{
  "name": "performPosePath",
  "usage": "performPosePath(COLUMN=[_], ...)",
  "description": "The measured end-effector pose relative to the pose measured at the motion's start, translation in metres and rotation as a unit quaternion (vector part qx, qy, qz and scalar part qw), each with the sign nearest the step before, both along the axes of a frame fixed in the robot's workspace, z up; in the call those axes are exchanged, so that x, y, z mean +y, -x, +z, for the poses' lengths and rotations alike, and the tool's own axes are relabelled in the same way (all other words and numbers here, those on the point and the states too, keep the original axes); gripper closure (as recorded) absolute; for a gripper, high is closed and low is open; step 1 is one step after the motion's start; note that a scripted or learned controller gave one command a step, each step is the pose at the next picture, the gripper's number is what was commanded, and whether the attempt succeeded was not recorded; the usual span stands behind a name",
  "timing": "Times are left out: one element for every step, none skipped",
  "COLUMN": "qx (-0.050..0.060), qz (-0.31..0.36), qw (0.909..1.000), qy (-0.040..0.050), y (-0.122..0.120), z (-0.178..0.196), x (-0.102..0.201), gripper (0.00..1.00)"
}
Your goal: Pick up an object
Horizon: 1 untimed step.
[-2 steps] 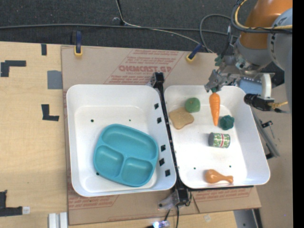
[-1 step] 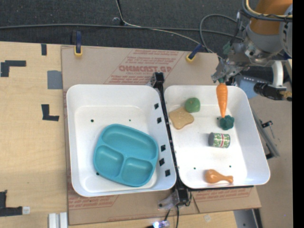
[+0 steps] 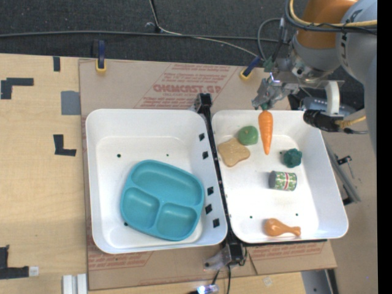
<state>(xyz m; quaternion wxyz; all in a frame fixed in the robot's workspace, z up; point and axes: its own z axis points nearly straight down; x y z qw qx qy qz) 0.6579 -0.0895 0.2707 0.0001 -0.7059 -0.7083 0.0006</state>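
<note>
Presently noted: gripper (image 3: pixel 267 105) above the far edge of the right bin (image 3: pixel 327 164), fingers closed on the top end of the carrot (image 3: pixel 265 131). Carrot hanging point-down directly below the fingertips, upright, apparently clear of the bin floor, though contact at the tip cannot be ruled out from this slant. Grip judged narrow, taken at the stem end alone.

Positions relative to the fingers:
- Green round piece (image 3: pixel 248 135) just beside the hanging carrot, on the side toward the left bin.
- Tan flat piece (image 3: pixel 234 152) below and further toward the left bin, near the green round piece.
- Dark green lump (image 3: pixel 292 157) below the fingers, on the arm's side, apart from the carrot.
- Small can (image 3: pixel 283 180) lying on its side, well below the fingers.
- Orange drumstick-shaped piece (image 3: pixel 282 228) at the near edge, farthest from the fingers.
- Blue divided tray (image 3: pixel 162 199) in the left bin (image 3: pixel 101 164), well apart.

Progress judged as largely complete: object selected, grasped and seemingly raised. Remaining: clear lift confirmed and hold kept. Risk judged as swing or slip, given the long body hanging from a small pinch at one end.
</note>
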Motion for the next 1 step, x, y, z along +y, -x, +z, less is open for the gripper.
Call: performPosePath(qx=[0.001], qz=[0.001], qw=[1.0], qy=[-0.0004], y=[0.0067], z=[-0.0152], x=[0.0597], gripper=[1.0])
